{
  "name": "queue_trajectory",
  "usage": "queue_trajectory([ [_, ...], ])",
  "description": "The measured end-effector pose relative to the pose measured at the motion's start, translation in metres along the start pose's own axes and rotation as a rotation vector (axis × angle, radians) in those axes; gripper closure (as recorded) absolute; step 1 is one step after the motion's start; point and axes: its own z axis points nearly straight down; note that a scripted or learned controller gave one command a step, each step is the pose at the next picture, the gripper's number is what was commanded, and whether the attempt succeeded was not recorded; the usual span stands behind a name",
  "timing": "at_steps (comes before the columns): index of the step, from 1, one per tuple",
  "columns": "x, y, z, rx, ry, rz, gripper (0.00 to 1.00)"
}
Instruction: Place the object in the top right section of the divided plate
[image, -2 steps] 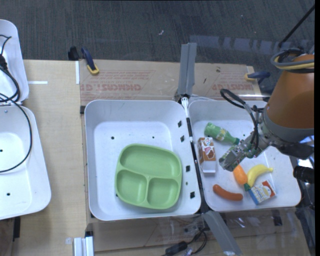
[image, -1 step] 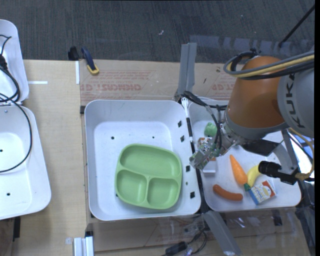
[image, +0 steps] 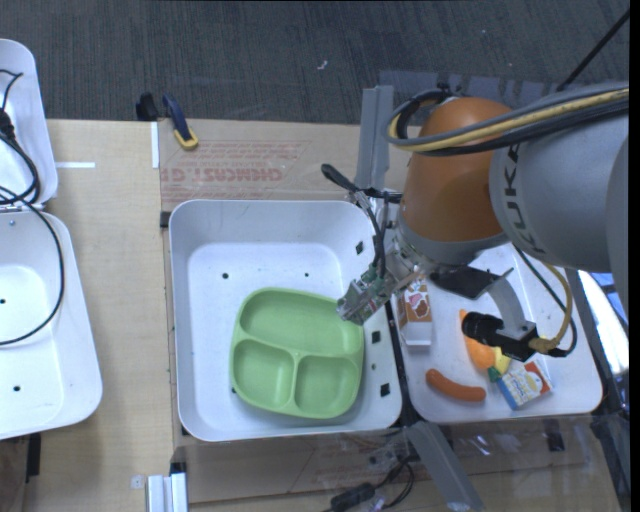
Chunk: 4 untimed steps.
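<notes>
A green divided plate (image: 237, 362) lies in the left bin (image: 200, 300), with one long section along its far side and two smaller ones nearer the front. My gripper (image: 361, 298) hangs over the plate's upper right rim, close to the wall between the two bins. The grey arm with its orange band (image: 455, 180) rises behind it and hides part of the right bin. I cannot make out any object in the gripper.
In the right bin (image: 570, 395) lie a small white and red carton (image: 415, 312), an orange fruit (image: 480, 352), a sausage (image: 455, 385) and a colourful box (image: 522, 385). Another white bin (image: 40, 330) with black cables sits at far left.
</notes>
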Motion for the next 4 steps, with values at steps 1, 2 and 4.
queue_trajectory([
  [1,0.0,0.027,0.015,-0.001,0.0,-0.255,1.0],
  [2,0.042,0.015,0.01,0.001,0.0,-0.11,1.0],
  [4,-0.003,-0.06,0.023,0.0,0.001,-0.058,1.0],
])
